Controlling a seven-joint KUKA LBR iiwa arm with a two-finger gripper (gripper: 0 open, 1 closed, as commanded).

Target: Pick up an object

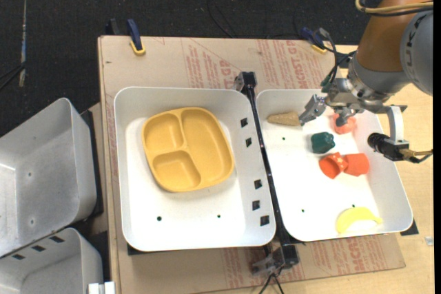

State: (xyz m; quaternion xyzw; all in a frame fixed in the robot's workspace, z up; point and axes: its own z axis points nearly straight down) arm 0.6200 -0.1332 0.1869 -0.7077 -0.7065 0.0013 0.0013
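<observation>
- The gripper point(329, 105) hangs over the far part of the right bin point(296, 217), under the grey wrist and the orange band of the arm point(386, 38)
- Its two metal fingers are spread apart, with nothing between them; one fingertip point(308, 113) is just beside the wide end of a tan cone point(284, 120)
- The tan cone lies flat near the far left corner of the right bin; it looks like a waffle cone with a matte surface
- A pink-orange object point(344, 124) lies under the gripper, partly hidden; its shape I cannot tell
- A dark green lumpy object point(322, 142) lies near the middle of the right bin
- An orange-red object point(344, 165) with angular shape is just in front of the green one
- A yellow curved object point(358, 219), like a banana, lies near the front edge
- The left bin point(138, 217) holds a yellow plastic plate point(187, 148) with rounded corners and three compartments
- Both bins are smooth white and shallow, on a brown cardboard sheet point(179, 58)
</observation>
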